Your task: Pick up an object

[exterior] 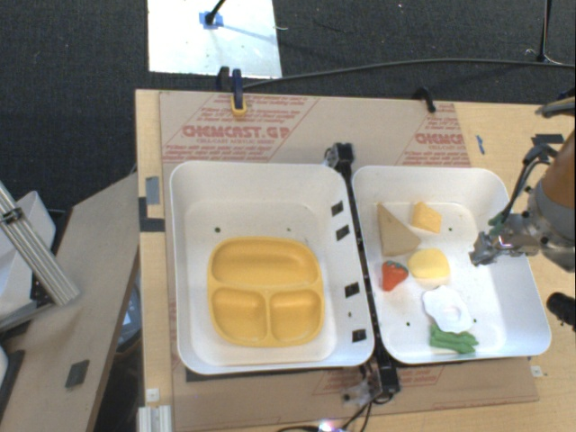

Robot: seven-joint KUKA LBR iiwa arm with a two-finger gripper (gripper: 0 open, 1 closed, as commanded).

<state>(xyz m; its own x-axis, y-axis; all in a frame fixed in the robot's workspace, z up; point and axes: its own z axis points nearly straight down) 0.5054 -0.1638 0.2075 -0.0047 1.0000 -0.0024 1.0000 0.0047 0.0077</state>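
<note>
Six toy foods lie in the right bin (513, 327): a tan wedge (395, 232), an orange cheese chunk (427, 216), a yellow round piece (430, 265), a strawberry (394, 275), a fried egg (448, 310) and a green leafy piece (452, 339). One hand (484, 248) hangs above the bin's right part, clear of them; its spread cannot be told. One yellow divided plate (265, 289) sits in the left bin (193, 205). Red "CHEMCAST GP" is printed on the board (297, 124) covering the surface.

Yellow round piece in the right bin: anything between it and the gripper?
Nothing visible. The gripper sits at the bin's right side, and bare white floor separates it from the yellow round piece.
</note>
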